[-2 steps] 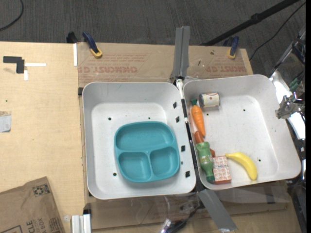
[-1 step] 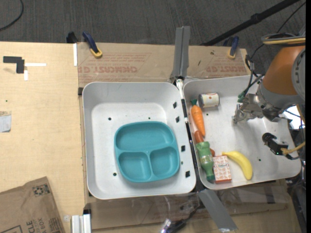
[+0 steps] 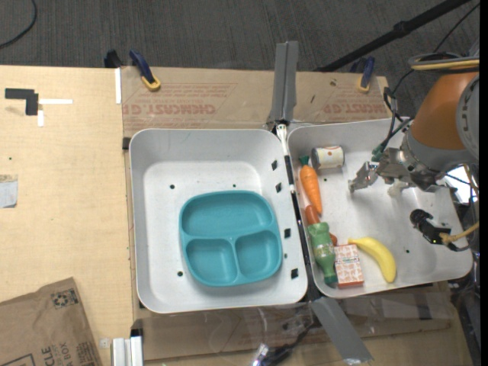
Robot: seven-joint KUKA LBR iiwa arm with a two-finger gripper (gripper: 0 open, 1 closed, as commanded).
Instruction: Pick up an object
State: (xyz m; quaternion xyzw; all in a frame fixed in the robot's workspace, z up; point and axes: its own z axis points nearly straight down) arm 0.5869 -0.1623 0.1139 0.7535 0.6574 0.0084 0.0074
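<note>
My gripper (image 3: 364, 177) hangs over the upper middle of the right bin (image 3: 385, 218), fingers open and nothing between them. Left of it a small white and red can (image 3: 328, 157) lies on its side near the bin's back wall. An orange carrot (image 3: 309, 191) lies along the left wall. Below the carrot is a green bottle (image 3: 323, 250). A small red and white box (image 3: 348, 265) sits beside the bottle, and a yellow banana (image 3: 381, 256) lies at the bin's front. The gripper touches none of them.
The left bin (image 3: 152, 204) holds a teal divided plate (image 3: 231, 236). A grey divider post (image 3: 286, 82) rises between the bins at the back. Blue and yellow clamps (image 3: 145, 71) hold cardboard behind the bins. Bare floor lies under and right of the gripper.
</note>
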